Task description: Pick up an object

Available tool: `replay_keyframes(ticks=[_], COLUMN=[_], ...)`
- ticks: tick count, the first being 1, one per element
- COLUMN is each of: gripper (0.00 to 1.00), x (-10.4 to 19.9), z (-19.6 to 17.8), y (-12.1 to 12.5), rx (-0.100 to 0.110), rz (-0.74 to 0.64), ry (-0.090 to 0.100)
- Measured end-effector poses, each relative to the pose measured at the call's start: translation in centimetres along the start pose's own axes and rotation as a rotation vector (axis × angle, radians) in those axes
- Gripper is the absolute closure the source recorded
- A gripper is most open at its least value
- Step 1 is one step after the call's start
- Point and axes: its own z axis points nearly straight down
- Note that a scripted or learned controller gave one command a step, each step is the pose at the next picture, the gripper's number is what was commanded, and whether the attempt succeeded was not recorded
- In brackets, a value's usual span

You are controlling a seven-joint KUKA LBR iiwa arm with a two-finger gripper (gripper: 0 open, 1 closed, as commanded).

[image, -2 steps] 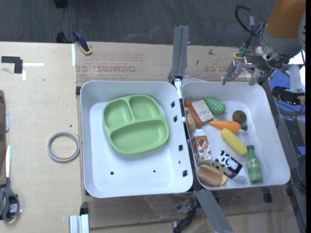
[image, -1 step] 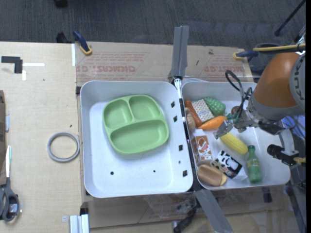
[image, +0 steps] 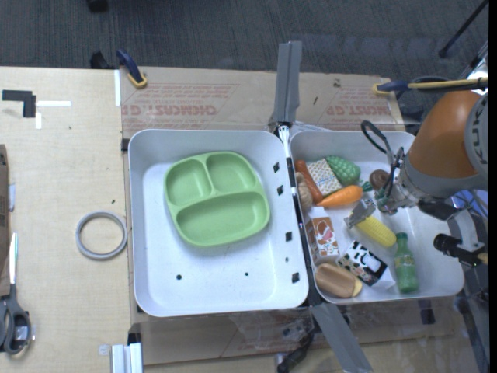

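Observation:
The right bin [image: 432,225] holds several toy foods: an orange carrot [image: 342,196], a yellow corn cob [image: 376,231], a green bottle [image: 404,263], a tan bun [image: 337,280], a black-and-white packet [image: 364,261] and a small printed carton [image: 323,236]. My gripper [image: 362,212] hangs low in this bin, just right of the carrot's tip and above the left end of the corn. The grey arm with its orange band [image: 443,134] comes in from the right and hides part of the bin's far right side.
A printed snack box [image: 321,177], a dark green toy [image: 342,167] and a brown item [image: 379,179] lie at the back of the right bin. The left bin [image: 155,286] holds a green divided plate [image: 217,197]. A tape ring [image: 101,234] and scissors [image: 14,322] lie on the bench at left.

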Motion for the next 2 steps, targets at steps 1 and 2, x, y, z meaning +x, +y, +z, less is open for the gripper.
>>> replay_keyframes(ticks=[1,2], gripper=[1.0,1.0], x=[-0.1,4.6], z=[-0.9,-10.0], y=[0.0,7.0], rx=[-0.001,-0.001], rz=[0.004,-0.091], ry=[-0.001,-0.002])
